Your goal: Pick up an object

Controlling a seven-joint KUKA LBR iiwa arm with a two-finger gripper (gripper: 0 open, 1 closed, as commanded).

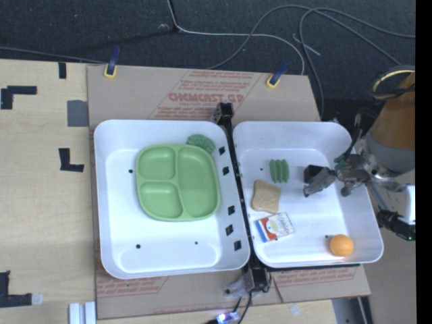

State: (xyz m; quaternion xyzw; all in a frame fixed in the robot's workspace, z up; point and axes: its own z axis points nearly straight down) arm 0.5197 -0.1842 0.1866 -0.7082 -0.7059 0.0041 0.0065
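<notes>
2 dark fingers of the gripper [316,181] are hanging over the right white plastic bin [297,135], and whether they are spread or closed cannot be told from this slanted view; nothing is showing between them, so the pick is judged as not yet made. Just to their left, the ribbed green oblong toy [279,170] is lying flat on the bin floor, near the fingertips but apart from them; it looks the likeliest target, though any object would serve. Its long axis is running roughly up and down the view, parallel to the divide between the 2 bins, with neither end marked as a front. Below it, the tan square bread-like piece [266,196] is resting just beside the small white packet with red and blue print [275,226], the 2 nearly touching. Well apart, near the bin's lower right corner, the small orange ball [341,246] is sitting alone. Behind the fingers, the grey arm with its orange band [395,128] is reaching in from the right. Further out, the left white bin [108,140] is holding a light green 3-compartment plastic tray [179,181], with a small dark green round piece [201,142] touching its upper edge. What is left is the whole task: descending, closing and lifting.
</notes>
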